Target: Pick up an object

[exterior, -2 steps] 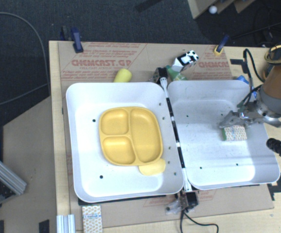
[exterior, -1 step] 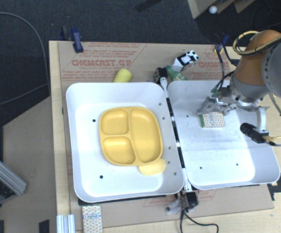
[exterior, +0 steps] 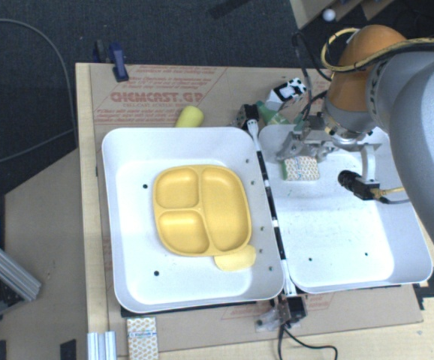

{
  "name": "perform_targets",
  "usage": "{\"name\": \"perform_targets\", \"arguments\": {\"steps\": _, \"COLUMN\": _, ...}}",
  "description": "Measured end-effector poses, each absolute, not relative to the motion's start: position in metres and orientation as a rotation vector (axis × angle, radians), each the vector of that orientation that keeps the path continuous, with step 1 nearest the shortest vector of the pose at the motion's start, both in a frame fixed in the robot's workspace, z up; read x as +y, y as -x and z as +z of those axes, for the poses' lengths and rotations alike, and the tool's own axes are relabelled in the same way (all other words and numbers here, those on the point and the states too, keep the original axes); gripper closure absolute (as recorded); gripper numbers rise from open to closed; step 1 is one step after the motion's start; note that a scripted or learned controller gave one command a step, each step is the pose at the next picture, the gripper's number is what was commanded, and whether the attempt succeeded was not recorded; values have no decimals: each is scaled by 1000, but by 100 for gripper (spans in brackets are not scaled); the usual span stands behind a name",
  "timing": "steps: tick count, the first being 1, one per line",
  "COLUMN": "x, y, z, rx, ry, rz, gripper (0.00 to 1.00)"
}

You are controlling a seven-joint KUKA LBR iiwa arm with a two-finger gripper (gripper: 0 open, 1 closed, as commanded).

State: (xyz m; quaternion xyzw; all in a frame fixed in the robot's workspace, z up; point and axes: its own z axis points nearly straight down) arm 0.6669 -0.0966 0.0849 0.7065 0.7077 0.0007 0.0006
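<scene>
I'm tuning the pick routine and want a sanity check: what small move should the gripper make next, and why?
Probably a short straight descent: the gripper sits just above the small patterned white block in the right white bin, and nothing shows between its fingers yet.

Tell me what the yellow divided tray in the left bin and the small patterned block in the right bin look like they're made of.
The yellow divided tray looks like moulded plastic with a smooth, slightly satin finish: uniform colour, rounded compartment ridges, soft highlights. The small patterned block below the gripper looks like a soft sponge or a fabric-covered piece, matte with a speckled print; the view is too coarse to be sure.
</scene>
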Motion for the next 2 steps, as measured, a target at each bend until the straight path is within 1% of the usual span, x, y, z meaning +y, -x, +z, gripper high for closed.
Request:
{"name": "perform_targets", "arguments": {"steps": 1, "x": -71, "y": -603, "z": 185, "rx": 2223, "ry": -2221, "rz": 0, "gripper": 100}}
{"name": "perform_targets", "arguments": {"steps": 2, "x": -20, "y": -563, "z": 197, "rx": 2225, "ry": -2222, "rz": -2, "gripper": 100}}
